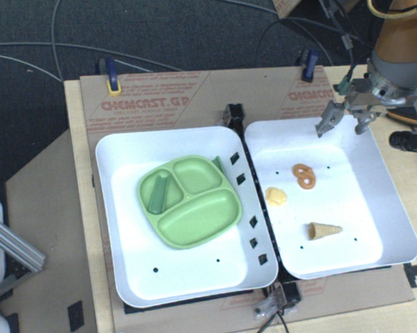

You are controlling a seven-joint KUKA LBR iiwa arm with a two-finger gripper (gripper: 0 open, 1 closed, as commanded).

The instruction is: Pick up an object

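Three small items lie in the right bin (386, 204): an orange pretzel (304, 175), a pale yellow chunk (276, 196) and a tan ice-cream cone (323, 230) on its side. My gripper (344, 123) hangs over the bin's far right corner, above and to the right of the pretzel. Its two grey fingers are spread apart with nothing between them.
The left bin (130, 263) holds a green divided plate (191, 200) with a darker green piece (157, 193) in its left compartment. Black clips line the divider between the bins. Blue clamps (113, 76) hold the cardboard base at the far edge. Cables run across the floor beyond.
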